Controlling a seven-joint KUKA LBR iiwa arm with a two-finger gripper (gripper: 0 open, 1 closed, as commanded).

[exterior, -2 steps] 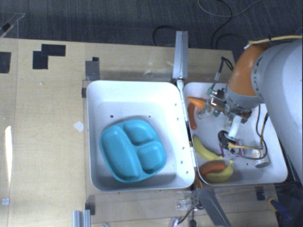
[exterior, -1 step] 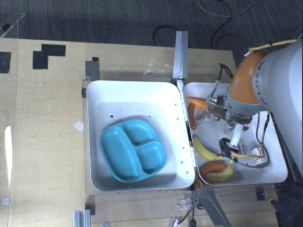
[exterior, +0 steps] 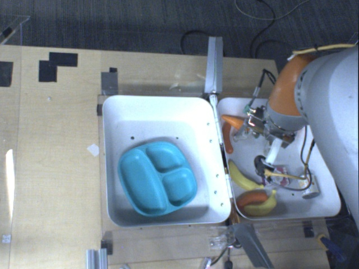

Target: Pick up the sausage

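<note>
From the overhead camera I see the pincer [exterior: 251,122] low over the far part of the right bin [exterior: 324,205], but I cannot tell whether it is spread or pressed together; nothing I can make out sits in it. The sausage [exterior: 253,196] lies well nearer the camera than the pincer, by the bin's near wall, resting on a banana [exterior: 265,205]. A second banana [exterior: 241,176] lies between the pincer and the sausage. A carrot [exterior: 231,120] is just left of the pincer. Far to its left, the left bin [exterior: 157,108] holds a blue divided plate [exterior: 157,178]. The pale wooden surface [exterior: 56,161] carries black patches [exterior: 58,65] at its far left. Beyond it lies dark carpet [exterior: 112,10] with loose cables [exterior: 255,5].
</note>
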